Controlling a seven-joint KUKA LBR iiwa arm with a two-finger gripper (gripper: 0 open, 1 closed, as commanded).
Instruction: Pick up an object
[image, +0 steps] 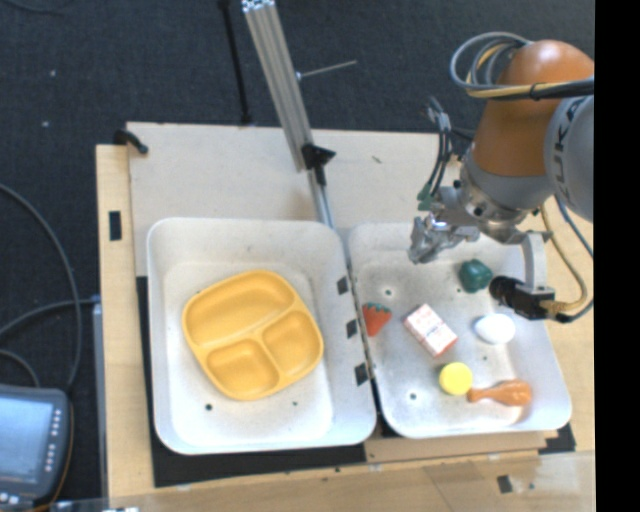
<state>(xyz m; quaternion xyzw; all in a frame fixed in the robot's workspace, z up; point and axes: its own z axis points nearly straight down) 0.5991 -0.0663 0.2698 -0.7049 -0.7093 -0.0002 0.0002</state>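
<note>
My gripper (425, 245) hangs over the back part of the right bin (395, 400), left of a dark green object (474, 274). Nothing shows between its tips. Below it in the bin lie a red strawberry-like piece (376, 318), a white and pink box (431, 330), a white rounded object (494, 328), a yellow ball (456, 378) and an orange drumstick-shaped piece (500, 394).
The left bin (170, 420) holds a yellow divided tray (252, 332). A slanted aluminium post (285, 90) rises behind the bins. A black connector and cable (525, 295) hang from the arm over the right bin's right side.
</note>
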